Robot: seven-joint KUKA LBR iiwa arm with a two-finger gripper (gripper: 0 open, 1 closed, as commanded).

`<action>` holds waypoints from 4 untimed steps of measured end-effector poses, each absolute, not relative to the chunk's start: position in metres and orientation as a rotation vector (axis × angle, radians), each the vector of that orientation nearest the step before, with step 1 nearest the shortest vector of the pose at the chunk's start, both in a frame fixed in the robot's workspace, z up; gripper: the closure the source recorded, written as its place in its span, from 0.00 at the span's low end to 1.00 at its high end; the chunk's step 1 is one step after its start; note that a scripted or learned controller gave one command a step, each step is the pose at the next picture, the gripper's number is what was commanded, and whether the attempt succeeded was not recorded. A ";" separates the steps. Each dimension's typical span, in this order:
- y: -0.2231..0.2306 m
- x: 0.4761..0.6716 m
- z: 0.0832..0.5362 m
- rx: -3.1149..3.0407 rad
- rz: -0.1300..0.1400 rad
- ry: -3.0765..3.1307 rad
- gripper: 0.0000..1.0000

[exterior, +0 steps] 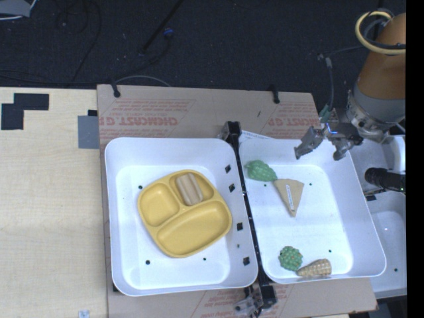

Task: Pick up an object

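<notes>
The arm (384, 58) comes in at the upper right, its orange band above a grey wrist. The gripper (325, 148) hangs below the wrist with its two dark fingers (306, 144) spread apart, pointing down and leftward, nothing between them.

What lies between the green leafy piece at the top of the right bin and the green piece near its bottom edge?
In the camera view, between the upper green piece and the lower green piece lies bare white bin floor; the cheese wedge sits just beside that line.
</notes>
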State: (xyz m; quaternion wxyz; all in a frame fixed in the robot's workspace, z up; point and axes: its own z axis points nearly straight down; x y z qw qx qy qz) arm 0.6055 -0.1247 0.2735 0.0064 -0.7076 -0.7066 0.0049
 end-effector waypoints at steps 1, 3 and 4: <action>-0.125 0.607 0.281 -2.219 0.003 -2.220 0.00; -0.115 0.606 0.183 -2.217 0.006 -2.218 0.00; -0.120 0.606 0.138 -2.218 0.006 -2.217 0.00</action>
